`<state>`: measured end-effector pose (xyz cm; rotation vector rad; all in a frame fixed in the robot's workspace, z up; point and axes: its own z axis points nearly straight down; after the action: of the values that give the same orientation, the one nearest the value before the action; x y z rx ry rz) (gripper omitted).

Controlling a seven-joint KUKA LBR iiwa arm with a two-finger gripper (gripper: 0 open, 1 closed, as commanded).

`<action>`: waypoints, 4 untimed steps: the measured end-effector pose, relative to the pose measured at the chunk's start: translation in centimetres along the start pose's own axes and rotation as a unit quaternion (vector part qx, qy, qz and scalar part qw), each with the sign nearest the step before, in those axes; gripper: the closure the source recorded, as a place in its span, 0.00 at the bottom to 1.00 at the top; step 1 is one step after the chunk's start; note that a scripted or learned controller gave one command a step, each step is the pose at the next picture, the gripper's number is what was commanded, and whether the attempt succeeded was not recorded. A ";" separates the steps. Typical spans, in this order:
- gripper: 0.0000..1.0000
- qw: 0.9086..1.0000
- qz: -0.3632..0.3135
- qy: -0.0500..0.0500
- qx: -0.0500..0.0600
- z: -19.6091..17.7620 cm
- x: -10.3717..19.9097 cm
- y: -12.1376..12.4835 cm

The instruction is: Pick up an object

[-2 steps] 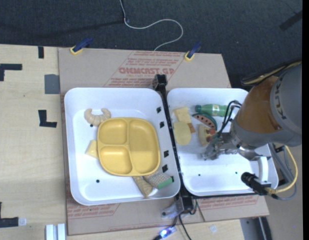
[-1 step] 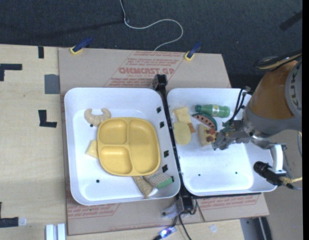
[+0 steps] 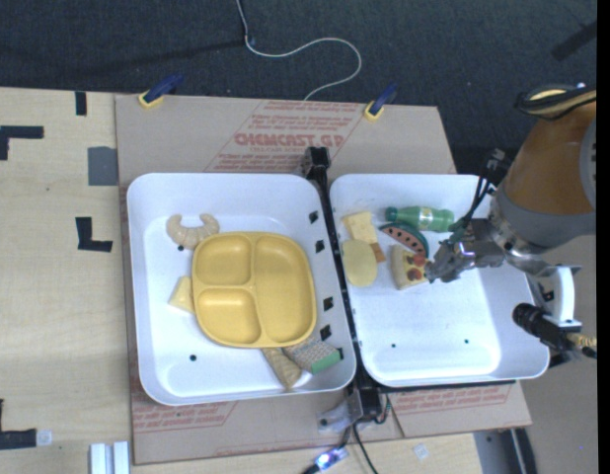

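**Gripper parked over the right bin, nothing lifted**

Two white bins were seen side by side on the desk [image 3: 48,265], so everything here is placed off the right bin [image 3: 433,349]. The gripper [image 3: 445,261] was found low over that bin's upper middle, reached in from its right side by the grey arm [image 3: 542,200] with the orange band. Whether it was apart or together couldn't be told, too dark and small. Just left of it, a little pile of toy food [image 3: 409,260] was spotted, with a green bottle [image 3: 419,216] lying flat above that and pale yellow pieces [image 3: 360,255] near the bin's left wall. Over in the left bin [image 3: 152,294], a yellow divided plate [image 3: 254,289] was sat in the middle.
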<state>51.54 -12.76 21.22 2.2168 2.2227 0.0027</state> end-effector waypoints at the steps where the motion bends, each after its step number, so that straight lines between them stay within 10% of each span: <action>1: 1.00 1.000 0.001 0.000 0.002 -1.3 0.1 0.0; 4: 1.00 1.000 -0.001 0.001 0.001 -2.1 7.9 11.7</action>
<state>63.23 -4.87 23.34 2.2168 2.2263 0.0015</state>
